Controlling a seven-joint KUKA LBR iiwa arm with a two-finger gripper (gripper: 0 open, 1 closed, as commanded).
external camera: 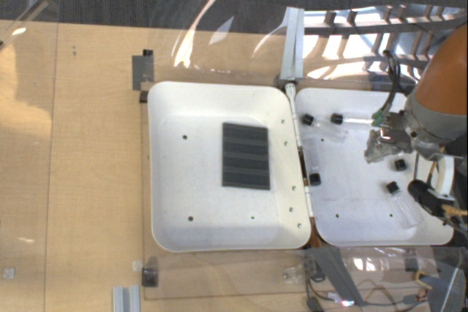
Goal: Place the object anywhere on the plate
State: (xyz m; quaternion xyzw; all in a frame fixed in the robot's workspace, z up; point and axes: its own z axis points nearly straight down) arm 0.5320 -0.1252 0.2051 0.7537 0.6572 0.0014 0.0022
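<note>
While the arm [439,95] hangs over the right bin [351,212], its claw [382,146] sits low there; can't tell its state. Dark plate [246,156] lies in the left bin [183,172].

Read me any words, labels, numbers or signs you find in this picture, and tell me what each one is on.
No text reads anywhere.
Dark ribbed plate in the left bin: grooves, no lettering.
Small black objects in the right bin: too small to show any marking.
Arm's orange band: plain.
</note>
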